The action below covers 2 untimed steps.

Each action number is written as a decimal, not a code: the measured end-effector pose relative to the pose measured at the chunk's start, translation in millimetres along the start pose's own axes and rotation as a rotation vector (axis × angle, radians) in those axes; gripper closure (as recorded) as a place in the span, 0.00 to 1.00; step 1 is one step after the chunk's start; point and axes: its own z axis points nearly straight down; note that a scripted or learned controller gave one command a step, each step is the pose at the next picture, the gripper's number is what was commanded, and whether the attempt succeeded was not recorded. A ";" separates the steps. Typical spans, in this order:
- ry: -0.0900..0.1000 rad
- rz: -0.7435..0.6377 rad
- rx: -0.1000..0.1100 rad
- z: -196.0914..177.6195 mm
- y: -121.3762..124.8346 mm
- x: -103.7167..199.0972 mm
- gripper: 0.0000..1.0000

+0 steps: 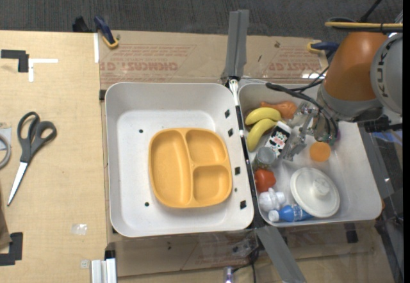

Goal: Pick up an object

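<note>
The right bin holds two yellow bananas, a small black and white box, a red object, an orange ball, a white round lid-like dish, a blue and white bottle and a grey item. My gripper reaches down into this bin from the right, just right of the black and white box and left of the orange ball. Nothing is visibly held between its fingers.
The left bin holds a yellow divided plate. Scissors lie on the wooden bench at far left. Cardboard lies behind both bins, with a grey post between them.
</note>
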 end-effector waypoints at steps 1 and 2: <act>-0.003 0.007 0.000 -1.7 -83.7 -12.9 0.00; -0.002 0.088 -0.001 -0.6 25.9 -7.7 0.00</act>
